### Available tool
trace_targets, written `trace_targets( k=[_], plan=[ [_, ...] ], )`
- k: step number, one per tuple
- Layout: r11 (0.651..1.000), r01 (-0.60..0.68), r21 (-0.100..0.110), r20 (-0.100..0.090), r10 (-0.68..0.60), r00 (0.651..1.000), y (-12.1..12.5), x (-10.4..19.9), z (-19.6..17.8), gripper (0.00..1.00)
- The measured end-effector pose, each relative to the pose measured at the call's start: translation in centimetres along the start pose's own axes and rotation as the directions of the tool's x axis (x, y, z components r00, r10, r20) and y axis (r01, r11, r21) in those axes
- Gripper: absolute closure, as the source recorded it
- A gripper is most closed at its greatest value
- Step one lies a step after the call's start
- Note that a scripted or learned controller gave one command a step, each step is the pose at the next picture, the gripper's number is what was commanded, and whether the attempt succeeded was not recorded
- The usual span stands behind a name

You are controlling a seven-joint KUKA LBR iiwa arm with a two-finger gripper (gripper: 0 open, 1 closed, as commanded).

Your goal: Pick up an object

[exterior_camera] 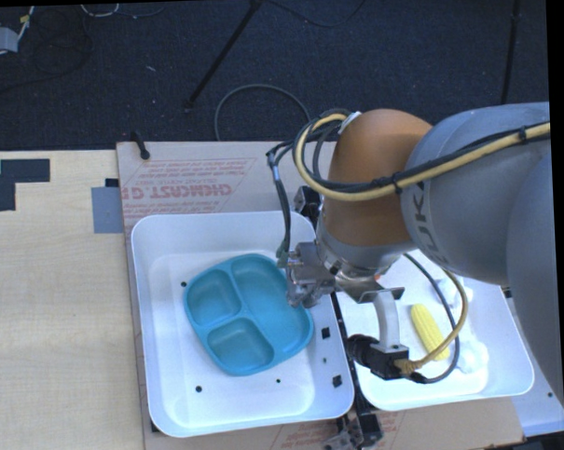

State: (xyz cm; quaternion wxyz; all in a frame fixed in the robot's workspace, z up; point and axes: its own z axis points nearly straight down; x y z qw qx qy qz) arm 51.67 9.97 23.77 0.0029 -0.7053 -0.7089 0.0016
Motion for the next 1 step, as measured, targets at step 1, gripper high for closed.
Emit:
trace_targets(
  k=[1],
  plan=[
    [1.0,-0.004,0.0,0.002,0.004,1.0,0.05,-0.22,0.01,0.0]
  ],
)
